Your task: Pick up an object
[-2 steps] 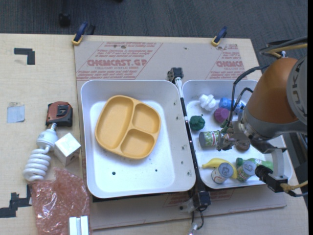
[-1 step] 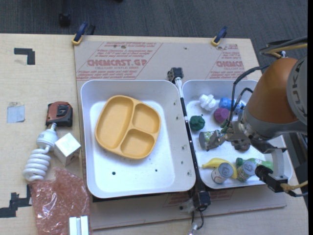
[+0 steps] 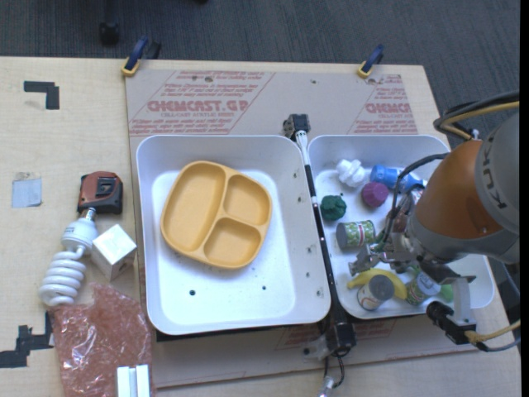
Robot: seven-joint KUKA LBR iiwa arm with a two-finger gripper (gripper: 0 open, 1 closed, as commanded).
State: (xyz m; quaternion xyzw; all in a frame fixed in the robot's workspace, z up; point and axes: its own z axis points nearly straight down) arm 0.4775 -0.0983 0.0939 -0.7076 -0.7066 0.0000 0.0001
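The grey arm with its orange band (image 3: 450, 201) is reached low over the right bin (image 3: 331, 222), its gripper (image 3: 376, 255) buried in clutter; whether anything is clamped cannot be told. A yellow three-part plastic plate (image 3: 216, 213) is seen in the left bin (image 3: 157, 288). Beside the gripper are crowded a small tin (image 3: 355, 235), a yellow banana (image 3: 364, 279), a purple ball (image 3: 374, 194) and a green lump (image 3: 333, 207).

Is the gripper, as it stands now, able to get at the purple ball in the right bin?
Probably yes. The purple ball lies uncovered in the right bin, open from above, and the gripper is low in the same bin. A blue object and white object crowd its far side.
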